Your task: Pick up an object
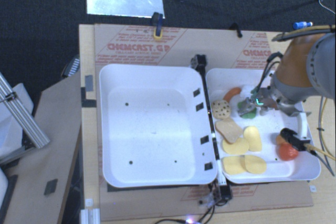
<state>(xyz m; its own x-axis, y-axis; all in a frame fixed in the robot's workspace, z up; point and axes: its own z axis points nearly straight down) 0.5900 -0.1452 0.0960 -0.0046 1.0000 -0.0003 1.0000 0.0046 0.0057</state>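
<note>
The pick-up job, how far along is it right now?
Done: the arm has reached into the right bin, with the gripper down over a green object near the bin's top. In hand: nothing that can be confirmed, since the grasp itself is too small to judge. Left: lifting an object clear; the cookie, bread slice, yellow pieces and tomato all lie in the bin.

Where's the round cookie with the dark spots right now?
The cookie lies in the right bin, near its left wall, just above the bread slice and below-left of the orange sausage.
</note>
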